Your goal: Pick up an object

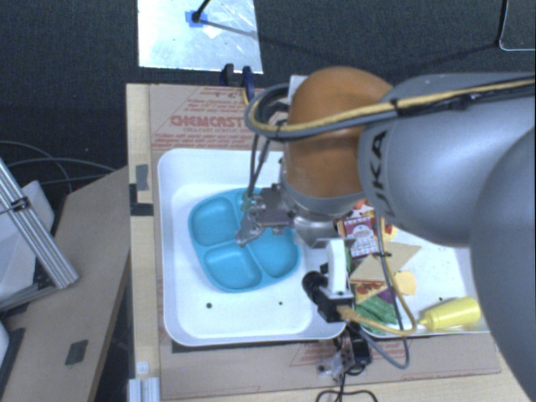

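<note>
Hanging low over the left bin (188, 325), the arm's tool (251, 224) sits directly above the blue divided tray (219, 245), near its upper-right compartment, its grip state impossible to tell, while packets and a yellow bottle (450, 313) crowd the right bin.

Two bins side by side, the arm reaching in from the right

We see a divided tray (230, 245) lying in the left bin (188, 312), with the gripper (251, 223) over the tray's right part — the arm (435, 157) covers much of the right bin (435, 262). In that right bin lie a small printed box (362, 231), a squeeze bottle (450, 313) near the front, and other items — beside one another.
</note>
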Robot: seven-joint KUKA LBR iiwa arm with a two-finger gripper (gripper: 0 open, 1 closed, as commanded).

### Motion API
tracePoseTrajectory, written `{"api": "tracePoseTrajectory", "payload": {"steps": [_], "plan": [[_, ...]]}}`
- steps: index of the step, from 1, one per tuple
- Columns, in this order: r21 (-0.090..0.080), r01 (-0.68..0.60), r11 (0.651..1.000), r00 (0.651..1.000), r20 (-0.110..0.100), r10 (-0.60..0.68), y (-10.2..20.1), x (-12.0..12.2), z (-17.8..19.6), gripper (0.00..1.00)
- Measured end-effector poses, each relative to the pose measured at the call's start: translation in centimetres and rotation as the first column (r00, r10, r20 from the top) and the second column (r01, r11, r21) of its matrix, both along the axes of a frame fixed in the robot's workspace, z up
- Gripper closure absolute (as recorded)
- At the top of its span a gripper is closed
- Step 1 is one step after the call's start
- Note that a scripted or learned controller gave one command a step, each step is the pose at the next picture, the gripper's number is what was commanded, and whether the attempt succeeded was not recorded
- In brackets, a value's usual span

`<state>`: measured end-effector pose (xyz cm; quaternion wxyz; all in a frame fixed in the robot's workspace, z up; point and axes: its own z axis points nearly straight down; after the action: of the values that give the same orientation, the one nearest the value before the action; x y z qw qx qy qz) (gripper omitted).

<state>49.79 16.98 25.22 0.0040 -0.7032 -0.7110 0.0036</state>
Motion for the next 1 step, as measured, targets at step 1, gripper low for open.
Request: {"api": "tracePoseTrajectory", "payload": {"steps": [1], "plan": [[0.003,0.003,1.000,1.000,0.017,-0.004,6.80,10.91,-2.11,0.00]]}}
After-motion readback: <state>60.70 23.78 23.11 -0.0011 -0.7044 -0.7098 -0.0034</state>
